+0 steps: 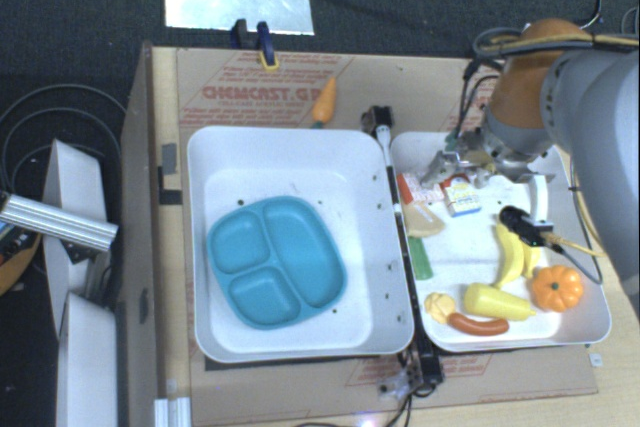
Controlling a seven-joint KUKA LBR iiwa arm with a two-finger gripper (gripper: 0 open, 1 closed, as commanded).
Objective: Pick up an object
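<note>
The jaws (452, 165) are seen low over the far end of the right bin (590, 320), but whether they are parted or closed cannot be told. Just beside them lies a small red-and-white box (461, 198), judged light and stiff, best taken across its flat sides. Further out, smooth, rounded plastic food is seen: a yellow banana (512, 255), an orange pumpkin (556, 287), a sausage (478, 323). A blue divided plate (275, 258) rests in the left bin (290, 147).

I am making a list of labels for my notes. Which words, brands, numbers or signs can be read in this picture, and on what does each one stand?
"CHEMCAST..." in red print on the brown board behind the bins; the letters after it are blurred.
Small red and white box in the right bin: print too small to read.
</note>
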